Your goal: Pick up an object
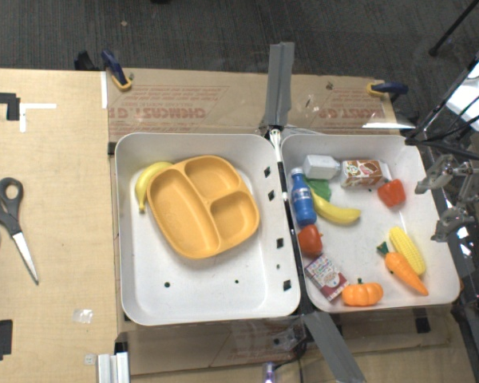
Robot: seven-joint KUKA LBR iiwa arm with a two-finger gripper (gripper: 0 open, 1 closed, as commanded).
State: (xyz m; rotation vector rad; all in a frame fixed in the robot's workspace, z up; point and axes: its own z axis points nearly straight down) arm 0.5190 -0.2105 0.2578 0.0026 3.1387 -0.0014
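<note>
Scissors (pixel 12 222) lie loose on the bench, well left of both bins and apart from the work. Left bin (pixel 144 294) holds an orange divided plate (pixel 203 206) with a banana (pixel 148 180) tucked against its upper-left rim. Right bin (pixel 359 246) carries the likely targets, scattered in easy reach: a blue bottle (pixel 302 199) lying lengthwise along the divider, cap away from the camera; a second banana (pixel 337 211) beside it, long axis slanting down to the right; corn (pixel 407 248) and a carrot (pixel 405 273) lying near-parallel, both slanting down-right. The gripper (pixel 451 202) hangs at this bin's right edge; I cannot tell its state
</note>
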